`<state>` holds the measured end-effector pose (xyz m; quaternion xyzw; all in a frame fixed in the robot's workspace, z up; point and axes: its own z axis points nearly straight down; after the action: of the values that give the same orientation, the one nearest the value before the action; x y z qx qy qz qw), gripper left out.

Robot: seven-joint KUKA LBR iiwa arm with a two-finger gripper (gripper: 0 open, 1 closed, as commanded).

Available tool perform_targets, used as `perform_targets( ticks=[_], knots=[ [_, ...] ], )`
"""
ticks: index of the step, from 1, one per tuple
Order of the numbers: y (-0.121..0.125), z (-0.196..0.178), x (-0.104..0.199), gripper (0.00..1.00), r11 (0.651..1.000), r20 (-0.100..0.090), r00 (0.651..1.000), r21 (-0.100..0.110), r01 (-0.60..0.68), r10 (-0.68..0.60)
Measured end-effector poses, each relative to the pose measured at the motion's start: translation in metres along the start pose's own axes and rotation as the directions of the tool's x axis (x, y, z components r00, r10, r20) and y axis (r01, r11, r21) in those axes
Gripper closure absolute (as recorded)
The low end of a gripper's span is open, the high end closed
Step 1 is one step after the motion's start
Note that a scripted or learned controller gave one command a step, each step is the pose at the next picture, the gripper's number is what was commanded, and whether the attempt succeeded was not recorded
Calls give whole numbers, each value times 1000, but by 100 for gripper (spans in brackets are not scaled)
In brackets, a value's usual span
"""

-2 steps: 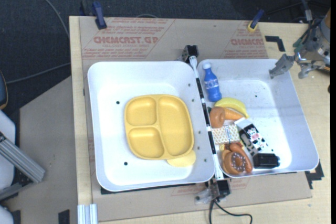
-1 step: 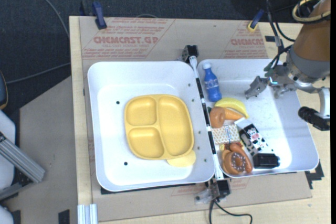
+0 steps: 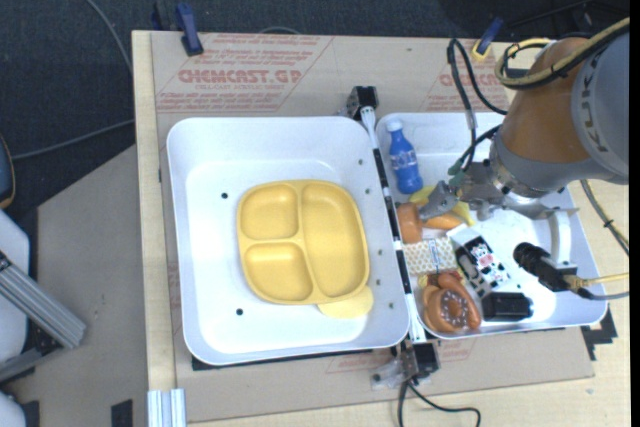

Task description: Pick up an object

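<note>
Camera view looks down on the right bin (image 3: 590, 310), crowded with candidates: a blue bottle (image 3: 404, 157) at twelve o'clock of the pile, orange pieces (image 3: 410, 220) just below it, a speckled packet (image 3: 430, 255) beside them, and a brown pretzel-like ring (image 3: 452, 303) at six o'clock. The claw (image 3: 447, 202) hangs low over the orange pieces, at nine o'clock of the grey-and-orange arm (image 3: 555, 125); apart or together, I cannot tell. Over at nine o'clock, the left bin (image 3: 200, 315) carries a yellow divided tray (image 3: 302, 242) on the surface (image 3: 250, 70).
</note>
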<state>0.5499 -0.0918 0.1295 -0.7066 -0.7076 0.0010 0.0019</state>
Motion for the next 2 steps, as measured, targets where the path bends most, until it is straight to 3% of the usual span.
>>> perform_targets(
  ticks=[1,2],
  knots=[
    [-45,47,-54,0,1000,1,1000,-2,-2,2],
    [35,46,-23,0,1000,1,1000,-3,0,0]
  ],
)
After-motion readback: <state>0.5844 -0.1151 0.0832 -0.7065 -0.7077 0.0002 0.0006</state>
